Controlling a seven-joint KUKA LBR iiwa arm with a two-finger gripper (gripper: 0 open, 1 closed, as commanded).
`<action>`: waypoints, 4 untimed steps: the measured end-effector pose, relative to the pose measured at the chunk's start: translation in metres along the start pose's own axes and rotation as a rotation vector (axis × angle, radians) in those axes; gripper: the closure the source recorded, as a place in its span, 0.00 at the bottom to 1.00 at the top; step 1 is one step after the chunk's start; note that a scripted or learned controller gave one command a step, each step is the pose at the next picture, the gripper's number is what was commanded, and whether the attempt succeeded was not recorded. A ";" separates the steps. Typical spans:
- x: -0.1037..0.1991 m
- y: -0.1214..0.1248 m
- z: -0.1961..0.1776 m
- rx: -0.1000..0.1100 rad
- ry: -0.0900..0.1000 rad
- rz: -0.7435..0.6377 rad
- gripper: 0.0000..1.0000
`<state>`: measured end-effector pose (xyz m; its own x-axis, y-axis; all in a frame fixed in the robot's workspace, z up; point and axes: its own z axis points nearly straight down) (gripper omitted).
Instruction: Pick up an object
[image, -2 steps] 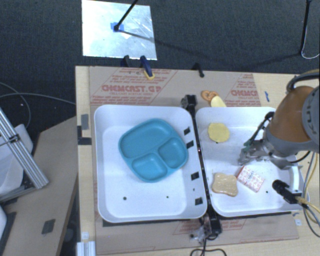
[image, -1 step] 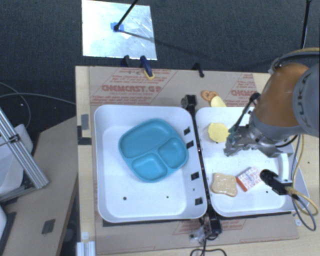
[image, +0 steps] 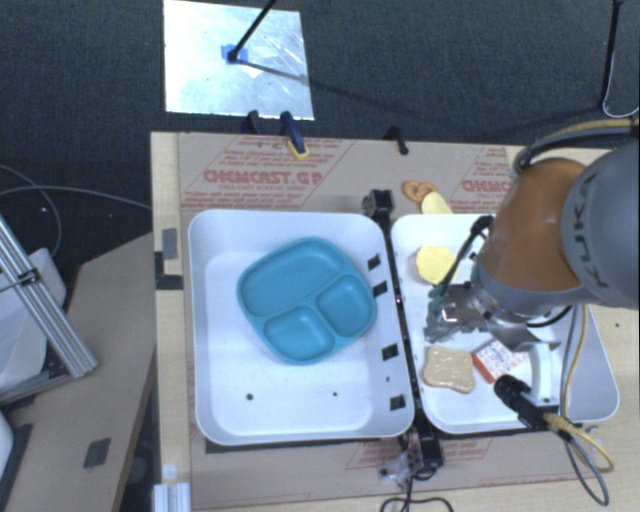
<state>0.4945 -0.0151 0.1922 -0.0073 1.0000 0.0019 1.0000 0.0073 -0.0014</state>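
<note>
My gripper (image: 443, 315) hangs low over the left half of the right bin (image: 600, 395), and the grey arm with its orange band hides much of that bin. Just below the gripper lies a tan slice of toy toast (image: 449, 369). A small red and white box (image: 492, 360) sits to the right of the toast. A pale yellow rounded piece (image: 434, 263) rests above the gripper, near the bin's back left. I see nothing between the gripper and the bin floor that it holds.
A blue divided plate (image: 305, 299) lies in the left bin (image: 225, 400). A yellow toy (image: 436, 204) and an orange one (image: 418, 190) sit at the right bin's back rim. A black divider with clips (image: 393, 300) runs between the bins. Cables trail at the front right.
</note>
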 end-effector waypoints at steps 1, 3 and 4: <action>-0.003 0.002 0.000 -0.002 -0.001 0.005 0.00; 0.046 0.016 -0.086 -0.006 -0.002 -0.001 1.00; 0.132 0.042 -0.047 -0.004 -0.001 0.001 1.00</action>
<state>0.5354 0.1167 0.2398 -0.0067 1.0000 0.0012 1.0000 0.0067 0.0029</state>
